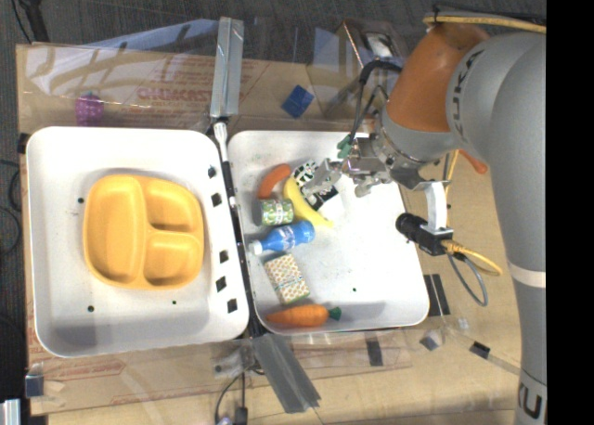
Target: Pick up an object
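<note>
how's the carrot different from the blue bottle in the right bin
The carrot is orange with a green end; the blue bottle is blue with a white cap. The carrot lies level along the bin's near wall, while the bottle lies slanted mid-bin among other items. The carrot sits apart; the bottle lies close to the green can and banana. Both lie on their sides in the right bin.

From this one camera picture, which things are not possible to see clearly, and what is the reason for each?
- Gripper, camera view: small and tangled with cables, so open or shut cannot be told.
- Black-and-white object beside it: too blurred to name, partly covered by the gripper.
- Banana: upper end hidden under that object.
- Small can: label too small to read.
- Arm: cut off by the right and bottom edges.
</note>
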You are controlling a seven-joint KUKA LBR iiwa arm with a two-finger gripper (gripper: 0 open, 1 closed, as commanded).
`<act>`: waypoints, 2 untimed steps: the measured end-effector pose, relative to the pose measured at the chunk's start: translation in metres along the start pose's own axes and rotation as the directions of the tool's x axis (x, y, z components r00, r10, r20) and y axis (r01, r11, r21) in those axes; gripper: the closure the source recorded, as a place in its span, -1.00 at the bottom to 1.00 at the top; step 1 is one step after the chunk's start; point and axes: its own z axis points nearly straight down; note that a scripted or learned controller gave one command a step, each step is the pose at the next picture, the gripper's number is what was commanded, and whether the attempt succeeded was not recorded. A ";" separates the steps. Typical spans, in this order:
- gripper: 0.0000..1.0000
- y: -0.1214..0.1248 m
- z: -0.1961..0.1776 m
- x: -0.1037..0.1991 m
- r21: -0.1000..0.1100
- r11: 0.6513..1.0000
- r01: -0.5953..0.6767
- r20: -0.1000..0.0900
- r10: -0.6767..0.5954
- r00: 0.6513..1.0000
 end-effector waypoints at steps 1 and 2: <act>-1.00 0.025 0.086 0.013 -0.027 0.999 -0.018 0.007 0.018 1.000; -1.00 0.059 0.093 0.022 -0.030 0.999 0.017 0.011 -0.016 1.000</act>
